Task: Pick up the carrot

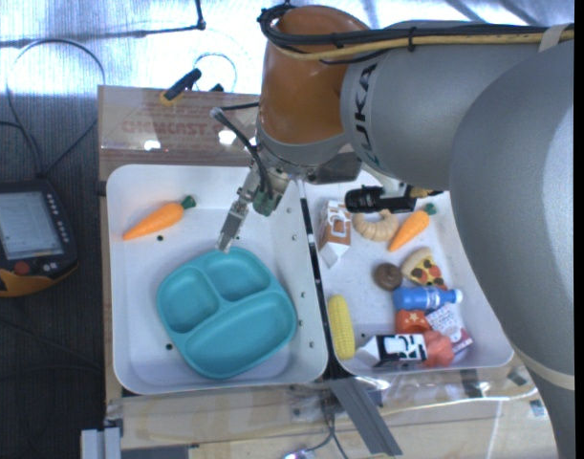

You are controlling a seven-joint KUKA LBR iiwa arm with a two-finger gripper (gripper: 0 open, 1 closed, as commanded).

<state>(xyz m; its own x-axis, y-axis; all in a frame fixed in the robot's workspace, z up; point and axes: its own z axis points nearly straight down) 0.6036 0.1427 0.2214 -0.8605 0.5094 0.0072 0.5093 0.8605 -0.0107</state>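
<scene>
An orange carrot (156, 218) with a green top lies in the left bin (129, 285), near its far left corner. A second carrot (409, 229) lies in the right bin (483, 304) among other toy food. My gripper (232, 229) hangs over the left bin, right of the first carrot by about a carrot's length. It sits just above the far edge of the teal divided plate (229, 312). Nothing shows in the gripper.
The teal plate fills the middle and near part of the left bin. The right bin holds a corn cob (340, 325), a pizza slice (422, 269), a blue bottle (425, 297), a brown round piece (387, 275) and several packets. A divider wall (313, 275) separates the bins.
</scene>
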